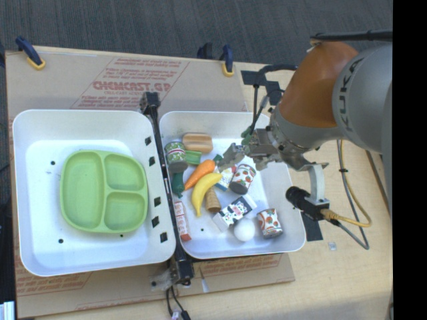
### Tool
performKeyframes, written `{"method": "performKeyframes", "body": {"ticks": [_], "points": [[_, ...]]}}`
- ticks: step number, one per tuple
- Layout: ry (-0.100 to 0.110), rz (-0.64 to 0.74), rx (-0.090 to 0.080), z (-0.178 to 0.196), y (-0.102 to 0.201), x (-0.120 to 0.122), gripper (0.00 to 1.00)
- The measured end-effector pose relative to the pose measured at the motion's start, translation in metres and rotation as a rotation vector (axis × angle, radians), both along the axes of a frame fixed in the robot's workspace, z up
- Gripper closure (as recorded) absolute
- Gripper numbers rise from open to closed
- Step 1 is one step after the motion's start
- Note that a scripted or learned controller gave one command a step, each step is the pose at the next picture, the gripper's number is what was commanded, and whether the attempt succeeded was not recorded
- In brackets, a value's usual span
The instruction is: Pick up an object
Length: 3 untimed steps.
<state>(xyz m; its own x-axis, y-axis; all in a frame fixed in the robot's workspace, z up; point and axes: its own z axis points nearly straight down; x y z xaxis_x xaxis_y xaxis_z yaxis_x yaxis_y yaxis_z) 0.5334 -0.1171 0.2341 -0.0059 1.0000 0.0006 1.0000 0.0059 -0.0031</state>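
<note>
The right bin (200,242) holds a loose heap of toy food; a bread roll (197,142) lies near its far wall; a green can (175,153) lies on its side at the left; an orange carrot (201,173) slants beside a yellow banana (204,191); a strawberry-print carton (243,177) sits tilted mid-bin; a black-and-white carton (235,211) lies flat; a white egg (244,231) rests beside a strawberry-print can (270,223).
</note>
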Motion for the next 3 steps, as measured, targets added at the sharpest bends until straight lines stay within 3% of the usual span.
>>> {"method": "performKeyframes", "body": {"ticks": [1, 2, 3], "points": [[0.000, 0.001, -0.001, -0.143, 0.003, 0.004, 0.00], [0.000, 0.006, -0.002, -0.132, 0.003, 0.005, 1.00], [-0.001, 0.004, -0.001, -0.042, 0.045, -0.057, 1.00]]}}
